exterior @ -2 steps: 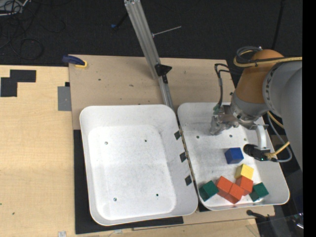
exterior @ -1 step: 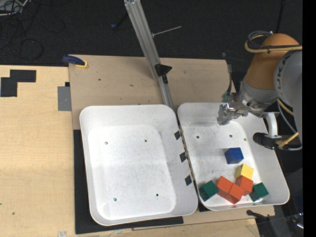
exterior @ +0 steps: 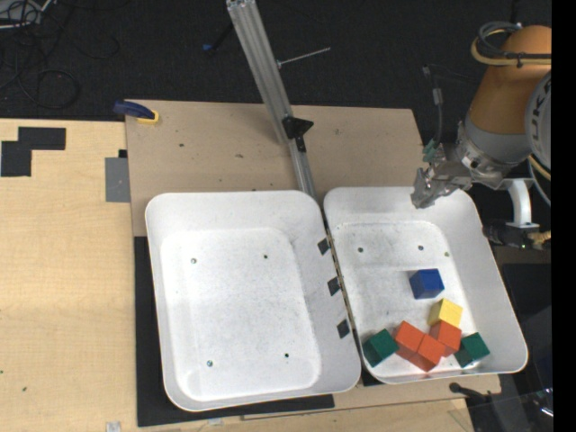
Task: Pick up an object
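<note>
The right bin (exterior: pixel 387 212) holds several small blocks near its front. A blue cube (exterior: pixel 427 283) lies apart, toward the bin's middle right. In front of it sit a yellow cube (exterior: pixel 448 312), orange-red blocks (exterior: pixel 421 342), and two dark green blocks (exterior: pixel 380 346) (exterior: pixel 472 349) at either end of the cluster. My gripper (exterior: pixel 427 191) hangs over the bin's far right edge, well behind the blocks, with nothing seen between its fingers. The arm's orange band (exterior: pixel 506 84) shows at the upper right.
The left bin (exterior: pixel 180 241) lies beside the right one, joined by black clips. A slanted aluminium rail (exterior: pixel 270 88) rises behind the bins. A blue and yellow clamp (exterior: pixel 135 111) sits at the board's far left corner.
</note>
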`<action>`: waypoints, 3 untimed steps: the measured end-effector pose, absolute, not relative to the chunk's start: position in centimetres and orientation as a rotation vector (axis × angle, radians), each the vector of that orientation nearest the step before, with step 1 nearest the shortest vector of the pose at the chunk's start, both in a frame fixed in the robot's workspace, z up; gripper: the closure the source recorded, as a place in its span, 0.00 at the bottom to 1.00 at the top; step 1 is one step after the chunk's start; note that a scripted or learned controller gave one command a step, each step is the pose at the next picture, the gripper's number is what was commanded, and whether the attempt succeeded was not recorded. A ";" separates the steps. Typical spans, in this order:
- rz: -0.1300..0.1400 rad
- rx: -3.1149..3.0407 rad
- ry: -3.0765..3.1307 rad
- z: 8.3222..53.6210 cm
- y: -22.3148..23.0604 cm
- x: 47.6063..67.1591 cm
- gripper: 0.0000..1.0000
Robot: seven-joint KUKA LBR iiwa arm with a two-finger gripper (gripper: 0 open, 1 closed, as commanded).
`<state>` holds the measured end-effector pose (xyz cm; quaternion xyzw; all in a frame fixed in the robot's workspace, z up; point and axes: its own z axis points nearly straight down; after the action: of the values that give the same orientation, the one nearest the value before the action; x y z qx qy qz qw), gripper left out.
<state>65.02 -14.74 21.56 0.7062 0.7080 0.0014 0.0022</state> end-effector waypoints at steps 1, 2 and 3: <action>0.001 2.216 2.225 23.9 -14.9 65.0 1.00; 0.001 2.218 2.229 24.5 -9.1 65.4 1.00; -0.003 2.221 2.230 23.1 -3.7 64.6 1.00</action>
<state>64.57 -3.70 23.07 0.7056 0.7086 -0.0008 -0.0027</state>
